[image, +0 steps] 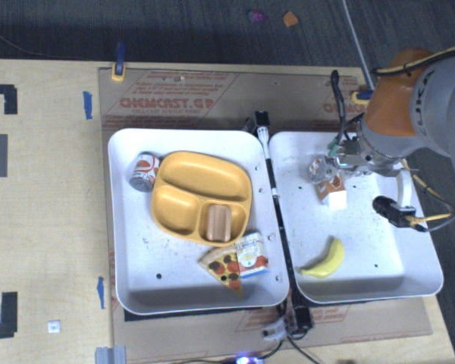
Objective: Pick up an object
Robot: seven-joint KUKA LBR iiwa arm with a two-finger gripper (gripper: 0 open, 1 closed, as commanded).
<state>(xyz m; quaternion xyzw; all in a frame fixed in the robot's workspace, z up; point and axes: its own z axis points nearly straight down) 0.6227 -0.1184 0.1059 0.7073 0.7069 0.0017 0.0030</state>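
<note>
1. Camera view: the gripper (pixel 327 171) is down in the right bin (pixel 417 275), near its upper middle, right over a small block (pixel 335 196) with a brown top and white base. That block looks like the target.
2. Fingers: I cannot tell whether they are open or closed; the metal parts blur together above the block, and nothing is clearly pinched between them.
3. Risk one: if the fingers land on top of the block and not astride it, it could tip or skid away. It is small, so the margin is thin.
4. Risk two: a glancing close may nudge it without lifting.
5. Room: bare bin floor lies all around the block. The banana (pixel 325 258) sits well apart, toward the near wall, so no crowding there.
6. Edges: the divider between the bins is off to the left, not close. A straight lift looks free.
7. The left bin (pixel 129 226) holds a yellow tray (pixel 189 180), a can (pixel 143 171), a pizza slice (pixel 223 265) and a small packet (pixel 251 253), all out of the way.
</note>
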